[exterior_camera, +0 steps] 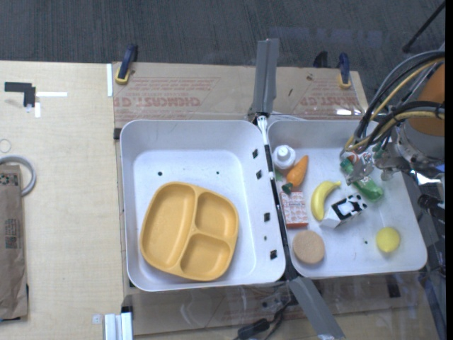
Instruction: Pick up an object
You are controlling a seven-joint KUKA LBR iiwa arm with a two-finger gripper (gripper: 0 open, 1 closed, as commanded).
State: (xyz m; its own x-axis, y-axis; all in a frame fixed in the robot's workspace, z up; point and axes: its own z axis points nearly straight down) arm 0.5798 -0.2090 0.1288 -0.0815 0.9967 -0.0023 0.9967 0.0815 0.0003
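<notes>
The right bin (403, 264) holds several small items: a white bottle (284, 154), an orange carrot (299, 170), a yellow banana (323, 199), a red box (294, 209), a black-and-white toy (348, 208), a tan disc (308, 247), a yellow lemon (388, 239) and a green leafy piece (369, 189). My gripper (364, 167) hangs low over the bin's right part, right above the green piece and just up-right of the banana. Cables and the wrist hide what lies directly under it.
The left bin (134, 154) bears a yellow divided plate (190, 230). A grey divider (266, 76) runs between the bins at the back. Blue clamps (127, 62) hold cardboard behind them. A brown paper bag (10, 239) lies at the far left of the bench.
</notes>
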